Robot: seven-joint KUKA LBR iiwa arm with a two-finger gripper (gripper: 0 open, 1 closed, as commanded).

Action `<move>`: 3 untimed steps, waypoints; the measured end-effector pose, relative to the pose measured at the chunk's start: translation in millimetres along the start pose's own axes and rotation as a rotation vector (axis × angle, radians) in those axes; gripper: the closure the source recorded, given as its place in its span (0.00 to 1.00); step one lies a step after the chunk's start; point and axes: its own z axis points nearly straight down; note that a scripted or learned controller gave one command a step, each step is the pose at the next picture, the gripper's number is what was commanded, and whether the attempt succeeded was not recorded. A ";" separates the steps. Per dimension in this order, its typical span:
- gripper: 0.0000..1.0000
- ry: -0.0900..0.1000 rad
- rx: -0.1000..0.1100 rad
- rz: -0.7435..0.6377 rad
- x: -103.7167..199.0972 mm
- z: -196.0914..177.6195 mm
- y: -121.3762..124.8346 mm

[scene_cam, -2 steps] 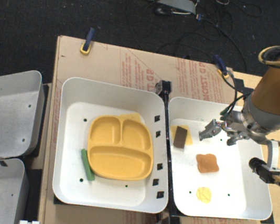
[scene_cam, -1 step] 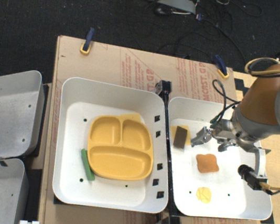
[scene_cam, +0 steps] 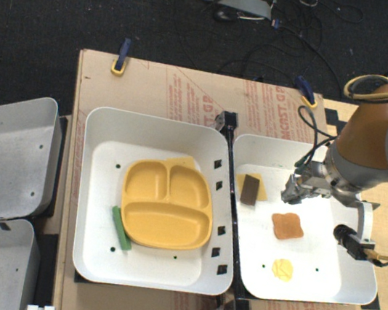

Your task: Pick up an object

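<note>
The tool [scene_cam: 297, 192] hung over the right bin [scene_cam: 359, 289]; its state could not be told. Descending there, the toast-like piece [scene_cam: 288, 226] at five o'clock would likely be missed.

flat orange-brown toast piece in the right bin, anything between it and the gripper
Nothing visible does. The flat orange-brown toast piece lies alone on the right white bin's floor, and the gripper hangs just above and beside it.
</note>
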 end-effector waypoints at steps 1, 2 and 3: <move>1.00 -0.001 -0.006 -0.003 -1.6 -63.0 5.4; 1.00 0.000 -0.002 -0.003 -1.7 -78.9 6.1; 1.00 0.003 0.003 -0.008 56.4 -72.4 -11.3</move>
